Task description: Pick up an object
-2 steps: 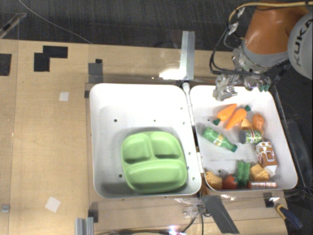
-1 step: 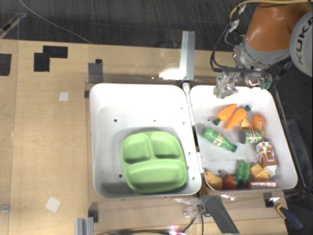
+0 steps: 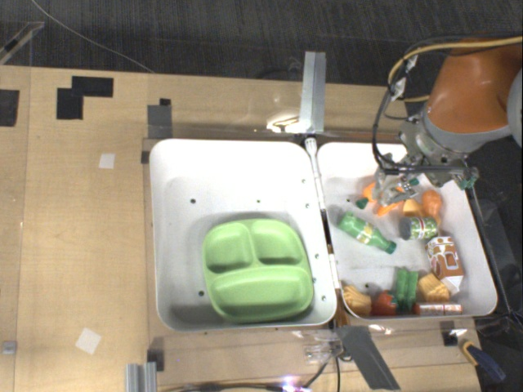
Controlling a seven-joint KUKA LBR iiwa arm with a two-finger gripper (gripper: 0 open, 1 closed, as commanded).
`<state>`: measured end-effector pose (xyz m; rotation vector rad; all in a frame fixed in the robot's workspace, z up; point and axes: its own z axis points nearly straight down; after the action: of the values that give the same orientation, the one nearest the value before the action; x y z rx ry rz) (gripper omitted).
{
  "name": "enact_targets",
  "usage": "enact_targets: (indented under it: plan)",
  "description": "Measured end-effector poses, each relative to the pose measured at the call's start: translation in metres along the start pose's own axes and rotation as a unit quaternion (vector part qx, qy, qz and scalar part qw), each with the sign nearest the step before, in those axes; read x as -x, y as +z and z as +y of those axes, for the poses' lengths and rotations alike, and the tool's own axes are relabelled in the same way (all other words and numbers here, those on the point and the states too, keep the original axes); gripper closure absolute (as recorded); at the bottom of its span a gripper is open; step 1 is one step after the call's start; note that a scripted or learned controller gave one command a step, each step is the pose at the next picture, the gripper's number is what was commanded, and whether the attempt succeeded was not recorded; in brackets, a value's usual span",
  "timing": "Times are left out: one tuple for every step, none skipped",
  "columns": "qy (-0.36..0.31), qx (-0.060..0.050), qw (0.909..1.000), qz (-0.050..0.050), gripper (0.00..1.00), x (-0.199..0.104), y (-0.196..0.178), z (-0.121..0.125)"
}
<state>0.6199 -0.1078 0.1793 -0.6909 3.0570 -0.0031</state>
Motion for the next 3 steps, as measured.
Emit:
enact_targets:
  plan:
    - [-0.001, 0.000, 1.0000, -0.001, 0.00, 0.001, -0.001, 0.001]
    - [-0.065, -0.001, 0.9979, -0.002, 0.00, 0.013, 0.081, -0.001]
    - [-0.073, -0.002, 0.9973, -0.004, 0.00, -0.003, 0.090, 0.012]
